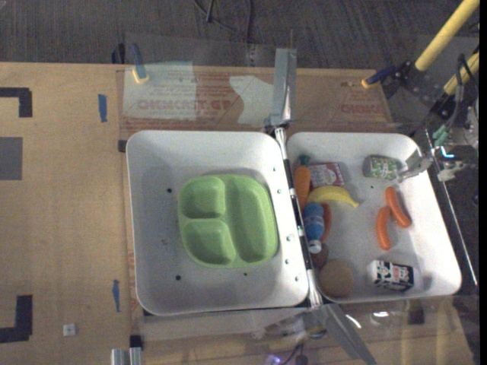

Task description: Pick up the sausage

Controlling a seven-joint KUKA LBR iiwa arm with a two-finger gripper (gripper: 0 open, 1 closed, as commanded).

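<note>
Two sausages (pixel 390 216) lie between banana (pixel 332 196), can (pixel 383 166), and carton (pixel 393 274).

The claw (pixel 417 166) looks like pale metal with a dull shine. Just below it two sausages (pixel 396 206) have smooth, slightly glossy orange skin, like plastic. They lie in a white bin (pixel 449 268) of smooth, matt plastic. Far to the claw's left, the green tray (pixel 228 220) is smooth plastic with a soft sheen. The tabletop (pixel 61 226) looks like matt brown board.
</note>
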